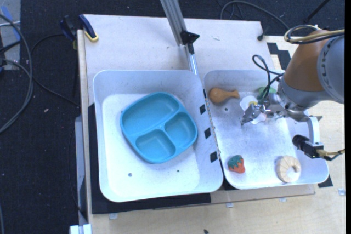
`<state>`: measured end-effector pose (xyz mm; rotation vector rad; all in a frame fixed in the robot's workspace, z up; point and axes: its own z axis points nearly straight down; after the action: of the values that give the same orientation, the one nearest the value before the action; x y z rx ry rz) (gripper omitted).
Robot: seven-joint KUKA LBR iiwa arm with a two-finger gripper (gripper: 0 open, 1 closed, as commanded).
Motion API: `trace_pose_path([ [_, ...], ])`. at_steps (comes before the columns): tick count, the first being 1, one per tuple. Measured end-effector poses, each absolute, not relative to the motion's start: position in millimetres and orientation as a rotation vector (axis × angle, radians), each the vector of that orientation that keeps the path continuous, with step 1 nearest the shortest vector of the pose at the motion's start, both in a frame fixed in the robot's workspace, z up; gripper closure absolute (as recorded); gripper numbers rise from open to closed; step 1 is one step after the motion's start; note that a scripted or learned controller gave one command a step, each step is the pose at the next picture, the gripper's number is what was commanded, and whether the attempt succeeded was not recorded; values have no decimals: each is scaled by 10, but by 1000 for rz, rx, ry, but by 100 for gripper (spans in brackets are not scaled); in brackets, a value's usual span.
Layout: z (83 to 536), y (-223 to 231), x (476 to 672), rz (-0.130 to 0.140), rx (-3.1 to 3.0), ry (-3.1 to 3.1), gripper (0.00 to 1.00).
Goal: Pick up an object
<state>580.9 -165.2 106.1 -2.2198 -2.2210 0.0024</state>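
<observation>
The right bin (258,142) holds a tan pear-shaped piece (221,95) at its far left, a red strawberry (236,164) near the front, and a beige ring-shaped pastry (288,168) at the front right. My gripper (251,115) hangs low over the bin's middle, reaching in from the right, a little right of and below the pear piece. A small white and green object (253,101) lies just behind the fingers, partly hidden by the wrist. Nothing shows between the fingers.
The left bin (115,172) holds a blue three-compartment tray (159,126). A slanted metal pole (170,0) rises behind the bins. Black clips (207,131) mark the divider between the bins. Cables lie on the dark floor around the bench.
</observation>
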Motion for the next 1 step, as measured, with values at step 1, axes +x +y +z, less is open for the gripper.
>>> trace_pose_path([
  [1,1186,-1655,5813,0,-2223,-2222,100],
])
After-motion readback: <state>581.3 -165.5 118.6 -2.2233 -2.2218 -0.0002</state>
